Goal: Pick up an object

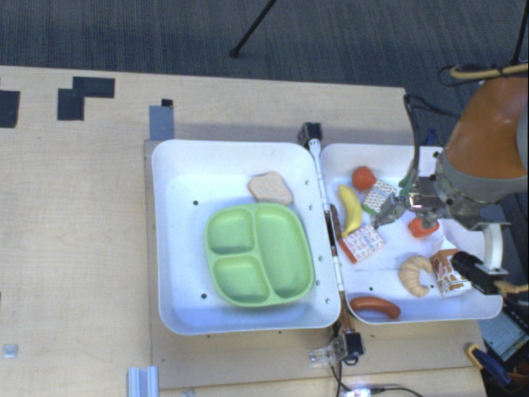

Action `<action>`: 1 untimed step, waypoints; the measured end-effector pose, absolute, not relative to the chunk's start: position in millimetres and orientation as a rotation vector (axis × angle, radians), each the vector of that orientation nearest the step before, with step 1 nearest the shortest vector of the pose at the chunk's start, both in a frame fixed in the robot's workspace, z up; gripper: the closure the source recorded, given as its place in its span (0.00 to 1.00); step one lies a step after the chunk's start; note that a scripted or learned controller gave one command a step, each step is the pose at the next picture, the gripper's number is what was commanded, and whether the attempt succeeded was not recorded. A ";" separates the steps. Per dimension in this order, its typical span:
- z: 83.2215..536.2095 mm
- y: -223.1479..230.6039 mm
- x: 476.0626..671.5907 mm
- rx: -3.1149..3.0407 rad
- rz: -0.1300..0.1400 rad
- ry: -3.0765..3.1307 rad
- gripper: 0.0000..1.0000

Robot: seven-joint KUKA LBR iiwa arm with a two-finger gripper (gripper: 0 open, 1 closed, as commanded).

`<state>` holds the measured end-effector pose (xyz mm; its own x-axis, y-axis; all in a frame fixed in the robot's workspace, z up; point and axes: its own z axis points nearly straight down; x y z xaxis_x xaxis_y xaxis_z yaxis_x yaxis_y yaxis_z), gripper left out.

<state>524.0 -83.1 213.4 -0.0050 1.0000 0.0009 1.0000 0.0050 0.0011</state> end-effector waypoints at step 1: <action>93.1 -98.0 499.8 2.219 0.002 2.223 0.00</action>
